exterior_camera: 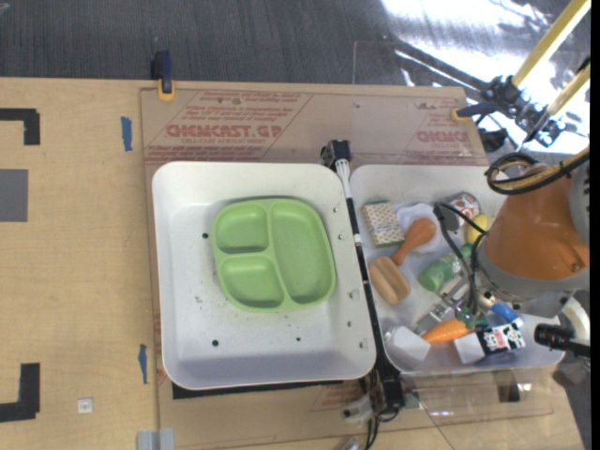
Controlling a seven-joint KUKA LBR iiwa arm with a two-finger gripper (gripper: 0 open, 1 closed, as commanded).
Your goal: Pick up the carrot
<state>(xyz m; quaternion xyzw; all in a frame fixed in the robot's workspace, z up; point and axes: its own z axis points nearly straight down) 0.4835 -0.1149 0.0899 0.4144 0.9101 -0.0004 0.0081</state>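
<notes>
The carrot point(444, 331) is a small orange piece lying near the front of the right bin point(469, 368). My gripper point(466, 309) hangs low over the bin, just above and to the right of the carrot, close to it or touching it. The arm's orange band and grey wrist hide the bin's right part. From this angle I cannot make out whether the carrot is between the jaws.
Around the carrot lie a white cup point(405, 345), a bread roll point(389, 280), a green item point(436, 275), a tan drumstick shape point(418, 236), a waffle square point(382, 220) and a small printed box point(499, 338). The left bin point(178, 279) holds a green divided plate point(274, 253).
</notes>
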